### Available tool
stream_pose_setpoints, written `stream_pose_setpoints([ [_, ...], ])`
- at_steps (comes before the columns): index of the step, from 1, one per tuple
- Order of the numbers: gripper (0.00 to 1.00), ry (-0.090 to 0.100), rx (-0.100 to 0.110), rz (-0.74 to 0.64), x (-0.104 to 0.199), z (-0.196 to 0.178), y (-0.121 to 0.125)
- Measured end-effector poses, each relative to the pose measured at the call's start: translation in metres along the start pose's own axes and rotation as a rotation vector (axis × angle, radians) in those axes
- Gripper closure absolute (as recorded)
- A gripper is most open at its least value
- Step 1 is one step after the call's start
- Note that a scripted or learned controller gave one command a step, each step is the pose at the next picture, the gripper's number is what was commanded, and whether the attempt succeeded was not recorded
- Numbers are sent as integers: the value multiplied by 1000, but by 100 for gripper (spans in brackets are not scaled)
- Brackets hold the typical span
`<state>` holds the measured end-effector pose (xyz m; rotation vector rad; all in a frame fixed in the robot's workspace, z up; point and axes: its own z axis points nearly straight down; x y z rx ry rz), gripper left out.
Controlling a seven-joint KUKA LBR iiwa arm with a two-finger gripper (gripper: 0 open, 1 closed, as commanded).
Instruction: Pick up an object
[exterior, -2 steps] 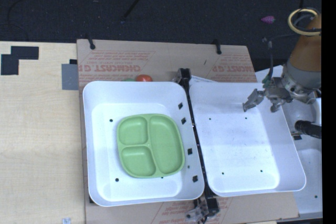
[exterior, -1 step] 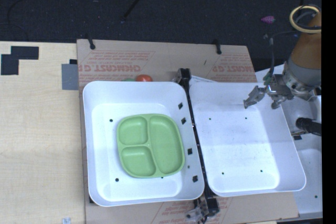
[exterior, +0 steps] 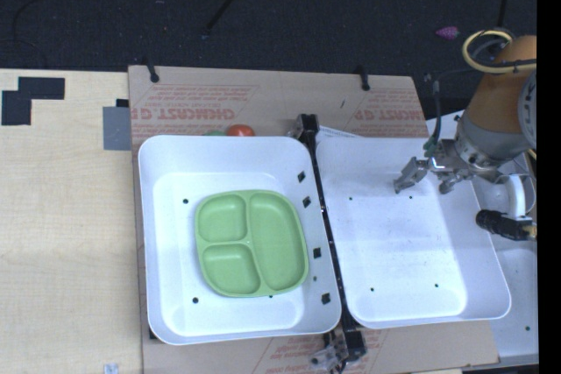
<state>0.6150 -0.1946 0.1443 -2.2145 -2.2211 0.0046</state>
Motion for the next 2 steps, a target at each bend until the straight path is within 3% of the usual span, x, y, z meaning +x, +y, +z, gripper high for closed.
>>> stream_pose_setpoints([
  [1,0,0,1,1,1,54,-1],
  [2,100,-1,-4,0,1,40,1],
])
